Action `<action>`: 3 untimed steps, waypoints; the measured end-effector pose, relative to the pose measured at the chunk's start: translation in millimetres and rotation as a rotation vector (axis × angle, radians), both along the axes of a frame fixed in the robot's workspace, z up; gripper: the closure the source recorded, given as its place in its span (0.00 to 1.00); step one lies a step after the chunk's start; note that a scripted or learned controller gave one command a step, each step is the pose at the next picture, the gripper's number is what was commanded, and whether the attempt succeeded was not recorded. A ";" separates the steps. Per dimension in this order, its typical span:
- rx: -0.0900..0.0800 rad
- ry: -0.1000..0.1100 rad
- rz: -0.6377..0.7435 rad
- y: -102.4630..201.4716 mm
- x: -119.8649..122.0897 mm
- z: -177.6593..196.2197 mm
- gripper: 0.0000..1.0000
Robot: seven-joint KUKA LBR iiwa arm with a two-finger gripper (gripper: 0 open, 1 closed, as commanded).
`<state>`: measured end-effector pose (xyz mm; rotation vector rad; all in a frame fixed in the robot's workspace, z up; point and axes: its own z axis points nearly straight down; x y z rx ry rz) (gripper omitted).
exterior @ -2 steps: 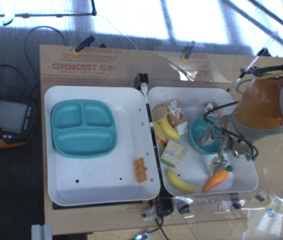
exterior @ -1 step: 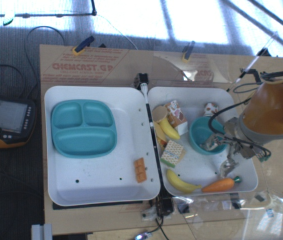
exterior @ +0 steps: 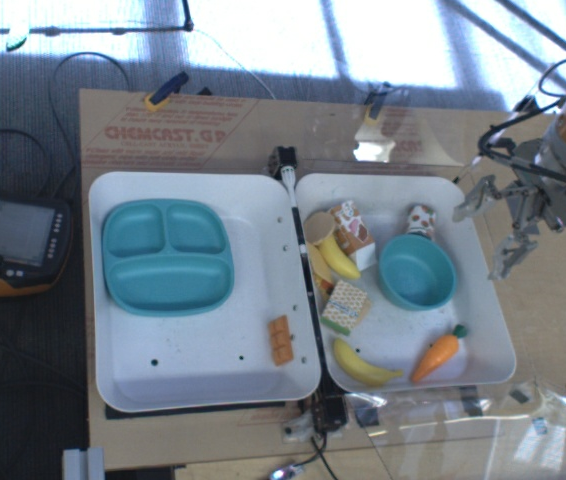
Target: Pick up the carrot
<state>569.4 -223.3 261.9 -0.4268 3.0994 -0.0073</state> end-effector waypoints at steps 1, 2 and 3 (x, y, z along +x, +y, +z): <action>0.011 0.027 0.198 23.6 -74.7 -138.6 0.00; 0.002 0.010 0.085 24.9 -73.6 -171.6 0.00; 0.008 0.005 -0.024 15.0 -68.5 -171.5 0.00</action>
